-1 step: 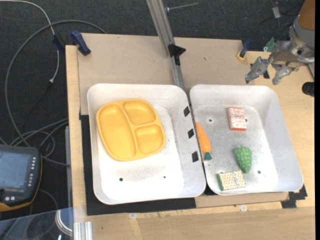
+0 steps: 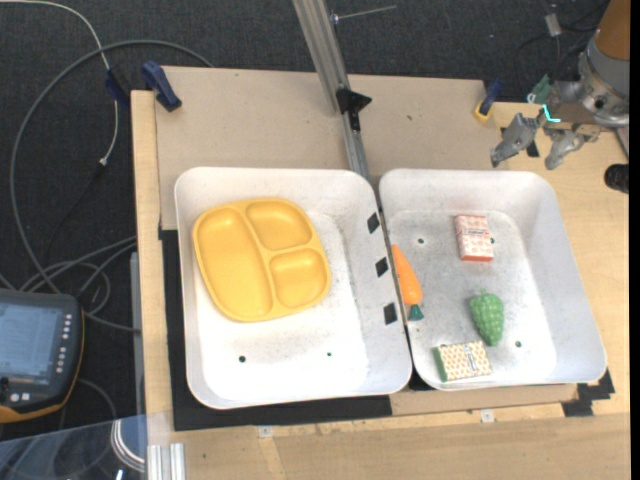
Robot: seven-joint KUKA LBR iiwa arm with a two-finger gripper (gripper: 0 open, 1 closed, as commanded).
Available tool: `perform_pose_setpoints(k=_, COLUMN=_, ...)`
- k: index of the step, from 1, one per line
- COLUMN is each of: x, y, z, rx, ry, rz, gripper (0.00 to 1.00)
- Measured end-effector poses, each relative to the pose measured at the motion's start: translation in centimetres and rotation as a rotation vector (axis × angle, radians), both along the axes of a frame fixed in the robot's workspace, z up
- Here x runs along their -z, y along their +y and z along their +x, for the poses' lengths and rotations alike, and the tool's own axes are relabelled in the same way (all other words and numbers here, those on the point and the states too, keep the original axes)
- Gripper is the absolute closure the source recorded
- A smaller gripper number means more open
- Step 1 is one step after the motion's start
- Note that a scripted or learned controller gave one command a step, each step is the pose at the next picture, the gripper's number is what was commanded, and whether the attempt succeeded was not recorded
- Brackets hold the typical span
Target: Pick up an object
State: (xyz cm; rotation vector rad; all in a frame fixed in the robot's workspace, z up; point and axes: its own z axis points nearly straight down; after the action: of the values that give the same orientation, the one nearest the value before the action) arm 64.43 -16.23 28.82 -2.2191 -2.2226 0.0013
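Note:
My gripper hangs at the upper right, above the far rim of the right bin, open with nothing between its fingers. Inside that bin lie a red and white box, a green lumpy object, an orange carrot along the left wall, and a small patterned packet near the front. All of them lie below and to the left of the gripper, well apart from it.
The left bin holds a yellow divided plate. A metal pole slants up from between the bins. Blue clamps sit at the bench's back corners; cables and a pendant lie off the bench on the left.

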Motion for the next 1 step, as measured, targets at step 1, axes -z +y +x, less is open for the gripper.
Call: perform_pose_setpoints(k=1, x=5.89, y=0.39, z=-0.81, rx=0.001, ry=0.006, rz=0.002, gripper=0.0)
